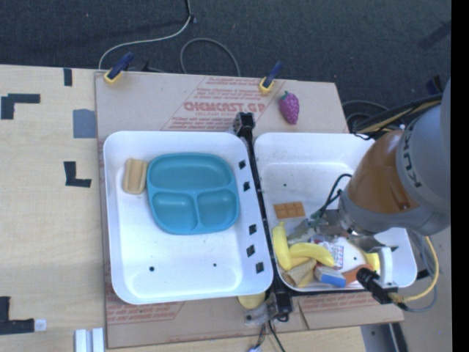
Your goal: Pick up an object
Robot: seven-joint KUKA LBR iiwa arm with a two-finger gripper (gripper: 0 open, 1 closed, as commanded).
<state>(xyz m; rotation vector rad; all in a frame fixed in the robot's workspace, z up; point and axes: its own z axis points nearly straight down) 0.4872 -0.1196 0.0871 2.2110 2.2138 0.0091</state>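
My gripper (314, 230) is low in the right bin (308, 156), over a pile of toy items at its front edge. Directly below and left of it lie a curved yellow banana (281, 246) and a second yellow piece (313, 254). An orange waffle-like square (288, 210) lies just up and left of the gripper. A tan wedge (300, 273), a small blue block (331, 278) and an orange piece (352, 275) sit at the front rim. The arm's wrist hides part of the pile.
The left bin (128, 270) holds a blue divided plate (194, 193) and a tan bread slice (134, 175). Purple grapes (289, 107) lie on the cardboard behind the right bin. A black divider (252, 196) separates the bins. A yellow item (251, 299) peeks out below them.
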